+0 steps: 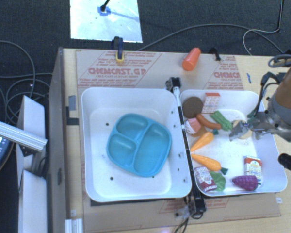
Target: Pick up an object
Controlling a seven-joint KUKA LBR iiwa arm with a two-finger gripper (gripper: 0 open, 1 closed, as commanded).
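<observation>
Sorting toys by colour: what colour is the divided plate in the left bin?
Light blue plate, clearest in the camera view.

Dark carpet floor [29,13], cables [9,72], wooden bench [150,64]

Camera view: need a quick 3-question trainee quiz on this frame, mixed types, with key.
1. True or false: the blue plate lies in the left bin.
2. Multiple choice: where is the gripper? A) over the left bin B) over the right bin C) beside the orange cylinder on the board
3. Fill in: the purple grapes lie just below the small ____ near the right bin's front corner.

Key: 1 true. 2 B. 3 carton.
</observation>
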